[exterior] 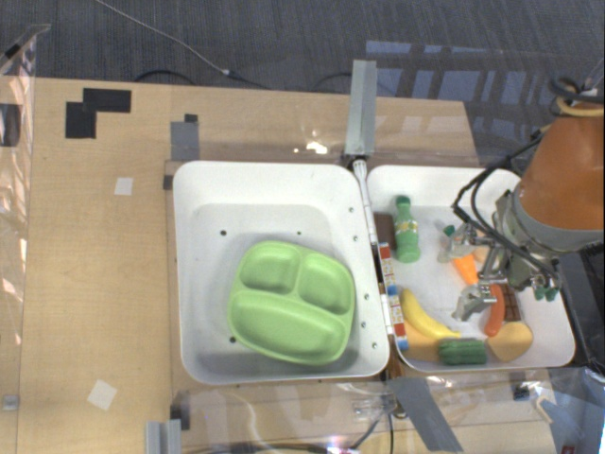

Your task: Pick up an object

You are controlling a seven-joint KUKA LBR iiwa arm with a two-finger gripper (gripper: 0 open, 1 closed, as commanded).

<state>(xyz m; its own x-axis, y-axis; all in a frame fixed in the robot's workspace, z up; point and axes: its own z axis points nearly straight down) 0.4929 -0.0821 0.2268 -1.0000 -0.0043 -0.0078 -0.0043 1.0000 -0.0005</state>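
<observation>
Toys (458, 334) in right bin (558, 353); claw (482, 296) poised above.

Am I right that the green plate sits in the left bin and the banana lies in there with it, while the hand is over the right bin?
Not quite. The banana lies in the right bin, near its front edge, not with the plate in the left bin. The camera view shows this. The rest holds: the hand is over the right bin.
</observation>
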